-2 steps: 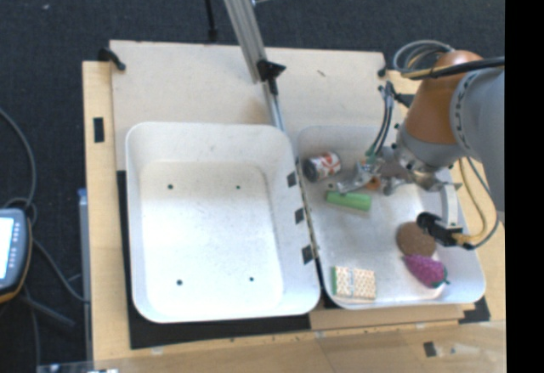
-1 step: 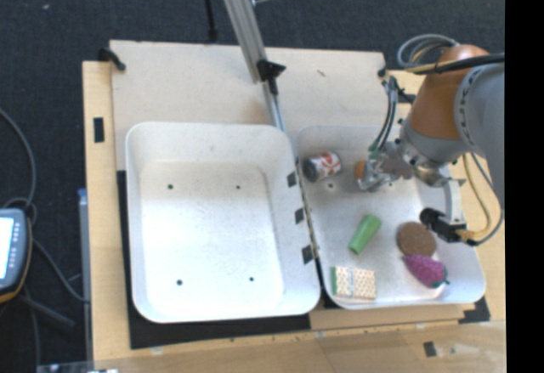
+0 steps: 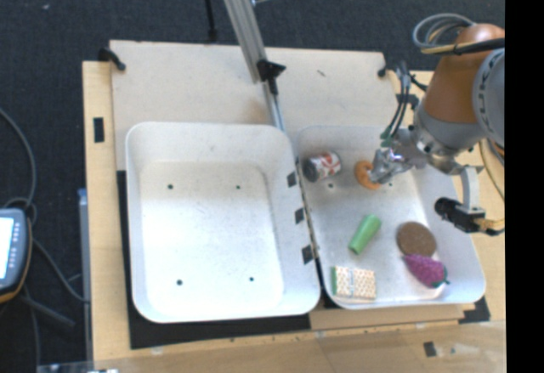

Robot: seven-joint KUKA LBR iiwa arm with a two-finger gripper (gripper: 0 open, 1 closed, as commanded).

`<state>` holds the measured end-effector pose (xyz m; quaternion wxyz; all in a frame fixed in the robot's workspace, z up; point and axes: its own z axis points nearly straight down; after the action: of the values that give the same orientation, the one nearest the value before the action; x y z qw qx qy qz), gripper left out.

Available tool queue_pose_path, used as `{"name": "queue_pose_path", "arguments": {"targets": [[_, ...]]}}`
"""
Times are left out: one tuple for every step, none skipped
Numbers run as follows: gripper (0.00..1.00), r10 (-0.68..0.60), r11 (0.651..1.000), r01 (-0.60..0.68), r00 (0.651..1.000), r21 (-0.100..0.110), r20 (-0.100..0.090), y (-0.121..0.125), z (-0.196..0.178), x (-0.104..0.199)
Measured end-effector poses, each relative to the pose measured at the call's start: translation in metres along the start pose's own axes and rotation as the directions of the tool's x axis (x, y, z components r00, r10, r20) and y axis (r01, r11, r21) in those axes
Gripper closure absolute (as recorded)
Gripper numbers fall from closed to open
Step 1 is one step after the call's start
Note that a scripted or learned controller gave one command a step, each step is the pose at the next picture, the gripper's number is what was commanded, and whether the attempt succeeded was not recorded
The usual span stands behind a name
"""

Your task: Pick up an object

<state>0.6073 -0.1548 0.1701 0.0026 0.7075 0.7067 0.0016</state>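
My gripper hangs over the back of the right bin, directly above a small orange object that it partly hides. In the same bin lie a red and white can on its side, a green cylinder, a brown disc, a magenta fuzzy object and a pale checkered packet at the front. The view does not settle whether anything sits between the fingers.
The left bin sits beside the right one, with black clips along their shared wall. A slanted aluminium bar rises from behind the bins. A handheld device lies off the bench at the left.
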Motion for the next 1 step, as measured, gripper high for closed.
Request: {"name": "queue_pose_path", "arguments": {"targets": [[1.0, -0.004, 1.0, 0.004, 1.0, -0.001, 0.0, -0.0005, -0.0458, 0.0042]]}}
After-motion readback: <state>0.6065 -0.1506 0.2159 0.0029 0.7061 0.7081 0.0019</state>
